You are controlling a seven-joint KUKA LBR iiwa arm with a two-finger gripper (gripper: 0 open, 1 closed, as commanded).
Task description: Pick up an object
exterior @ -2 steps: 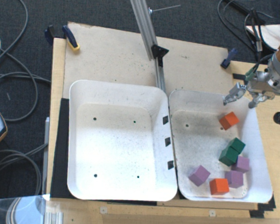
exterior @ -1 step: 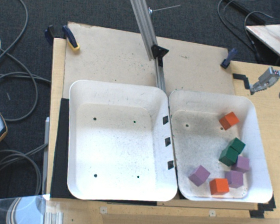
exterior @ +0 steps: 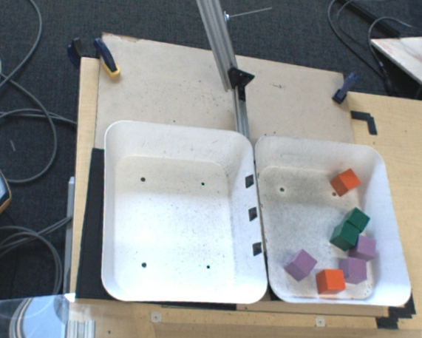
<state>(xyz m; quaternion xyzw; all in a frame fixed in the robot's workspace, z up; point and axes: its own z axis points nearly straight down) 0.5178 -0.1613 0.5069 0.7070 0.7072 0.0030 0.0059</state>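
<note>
Blocks sit in the right bin (exterior: 385, 211), untouched.
Two orange blocks (exterior: 345, 182), two green blocks (exterior: 349, 229) and three purple blocks (exterior: 300, 264) cluster along its right side; the gripper's state I cannot tell.

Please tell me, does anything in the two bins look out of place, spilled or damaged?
Nothing stands out. The blocks lie loose in the right bin: two orange blocks, green blocks and purple blocks. None has spilled out.
</note>
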